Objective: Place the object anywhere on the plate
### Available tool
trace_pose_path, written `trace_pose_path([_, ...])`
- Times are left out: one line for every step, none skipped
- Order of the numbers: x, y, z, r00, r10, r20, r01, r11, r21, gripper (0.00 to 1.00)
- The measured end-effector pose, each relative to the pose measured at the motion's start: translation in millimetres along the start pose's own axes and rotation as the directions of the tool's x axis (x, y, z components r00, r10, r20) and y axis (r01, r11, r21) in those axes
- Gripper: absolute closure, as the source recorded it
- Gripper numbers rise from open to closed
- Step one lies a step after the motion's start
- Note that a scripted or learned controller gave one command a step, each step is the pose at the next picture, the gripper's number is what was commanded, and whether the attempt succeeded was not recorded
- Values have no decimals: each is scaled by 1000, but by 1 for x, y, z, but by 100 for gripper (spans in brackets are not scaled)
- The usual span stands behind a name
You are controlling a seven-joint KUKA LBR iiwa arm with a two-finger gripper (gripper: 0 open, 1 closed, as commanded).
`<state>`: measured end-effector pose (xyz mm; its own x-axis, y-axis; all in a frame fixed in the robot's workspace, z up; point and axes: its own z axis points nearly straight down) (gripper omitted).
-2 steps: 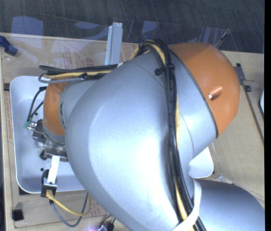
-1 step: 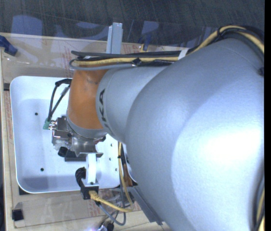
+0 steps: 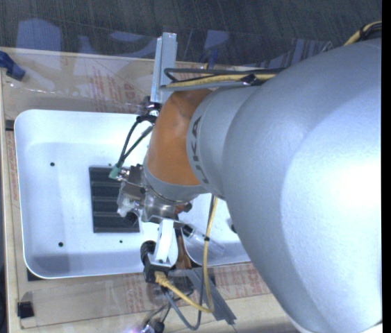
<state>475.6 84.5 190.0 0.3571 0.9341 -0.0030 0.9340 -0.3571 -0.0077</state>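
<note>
Black ridged slab (image 3: 110,200) lay flat on the floor of the left bin (image 3: 49,207), right of centre. Pincer (image 3: 132,201) sat over the slab's right edge, touching or just above it, couldn't tell which. Pincer open or closed: couldn't tell, the wrist hid it. Grey arm (image 3: 299,186) came in from the right and covered most of the right side of the surface (image 3: 77,302).
</note>
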Motion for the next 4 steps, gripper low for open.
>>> trace_pose_path([55,-18,23,999,35,0,-35,999,-1,100])
trace_pose_path([-1,0,-1,990,-140,-1,140,990,0,100])
trace_pose_path([88,-34,-12,958,-288,-1,288,958,-4,100])
trace_pose_path([111,-44,-107,951,-309,-2,309,951,-5,100])
